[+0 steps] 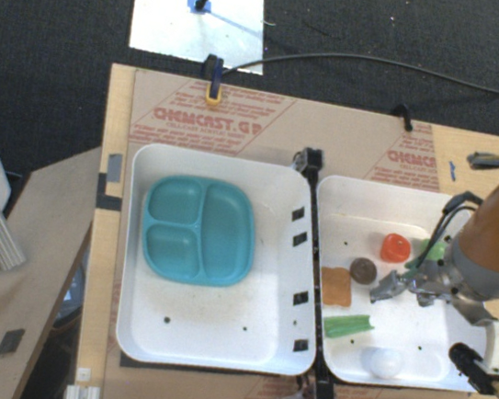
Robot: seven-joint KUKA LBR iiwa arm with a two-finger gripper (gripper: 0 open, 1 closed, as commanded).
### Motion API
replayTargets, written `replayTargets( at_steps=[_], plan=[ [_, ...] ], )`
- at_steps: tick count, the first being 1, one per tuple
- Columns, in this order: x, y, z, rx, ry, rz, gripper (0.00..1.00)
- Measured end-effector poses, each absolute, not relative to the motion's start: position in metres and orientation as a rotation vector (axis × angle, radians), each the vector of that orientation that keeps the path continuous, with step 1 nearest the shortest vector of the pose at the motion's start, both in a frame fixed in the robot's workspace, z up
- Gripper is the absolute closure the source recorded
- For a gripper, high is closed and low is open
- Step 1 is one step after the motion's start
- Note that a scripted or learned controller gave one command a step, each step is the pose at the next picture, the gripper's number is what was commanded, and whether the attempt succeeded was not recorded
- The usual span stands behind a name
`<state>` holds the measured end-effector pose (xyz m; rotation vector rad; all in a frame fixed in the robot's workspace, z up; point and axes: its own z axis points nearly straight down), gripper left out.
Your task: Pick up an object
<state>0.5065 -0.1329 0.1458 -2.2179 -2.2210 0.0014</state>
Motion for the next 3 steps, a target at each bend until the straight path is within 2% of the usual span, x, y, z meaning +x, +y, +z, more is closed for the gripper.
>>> replayTargets(
  at_steps=[1, 2, 3],
  plan=[
    [0.509, -0.132, 0.085, -2.22, -2.223, -0.001, 0.0],
    [0.51, -0.133, 0.097, -2.221, -2.224, -0.002, 1.0],
    [0.502, -0.13, 0.152, -2.22, -2.228, -0.004, 1.0]
  ],
)
